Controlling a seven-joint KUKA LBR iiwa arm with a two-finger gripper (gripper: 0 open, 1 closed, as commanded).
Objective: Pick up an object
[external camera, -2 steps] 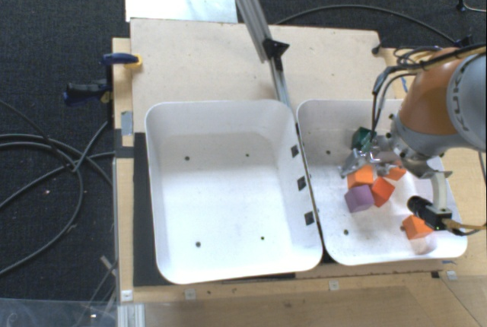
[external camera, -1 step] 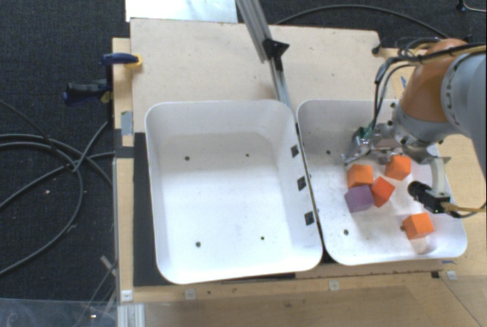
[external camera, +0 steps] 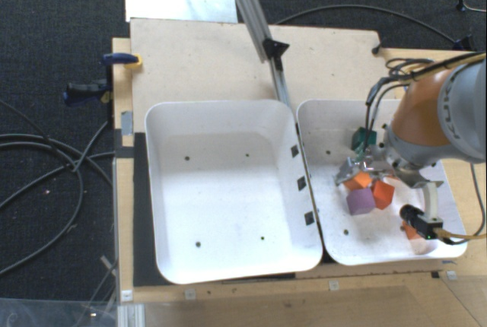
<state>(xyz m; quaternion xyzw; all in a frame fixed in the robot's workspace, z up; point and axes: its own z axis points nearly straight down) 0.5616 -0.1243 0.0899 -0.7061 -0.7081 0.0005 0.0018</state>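
While hanging low over the cluster in the right bin (external camera: 327, 137), best to pick one target and commit. Go for the purple block (external camera: 360, 201), parked just below the gripper (external camera: 356, 169) and touching the orange block (external camera: 383, 193). Can't tell from up here whether spread or pinched, tbh. Open wide, centre over the purple one, drop straight down, squeeze slowly. Avoid straddling the orange neighbour, otherwise probably a slip.

purple cube (external camera: 360, 201), orange cube (external camera: 383, 193), small orange piece (external camera: 359, 181), green block (external camera: 363, 139), clustered in right bin (external camera: 327, 128)
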